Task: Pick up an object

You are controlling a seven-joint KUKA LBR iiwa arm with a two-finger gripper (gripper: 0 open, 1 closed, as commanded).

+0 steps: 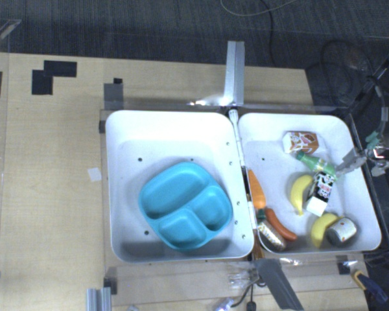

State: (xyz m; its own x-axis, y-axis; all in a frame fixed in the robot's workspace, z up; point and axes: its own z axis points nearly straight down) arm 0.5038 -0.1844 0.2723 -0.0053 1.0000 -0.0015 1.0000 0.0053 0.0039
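Two white bins sit side by side on the bench (45,193): the left bin (120,173) holds a blue tray (185,205). The right bin (272,141) holds bananas (301,193), a carrot (256,190) and a small can (342,231). The gripper (349,162) hangs over the right bin's far side; I cannot tell how it stands.

Arm (386,149) cut off by the right edge; just a thin metal piece and blurred fittings reach over the right bin's rim (358,141). Gripper (345,164) too small and smeared to read. Label on the small black-and-white carton (322,188) illegible. Metal object (270,237) at the bin's front corner partly under the sausage (280,224), possibly a spoon.
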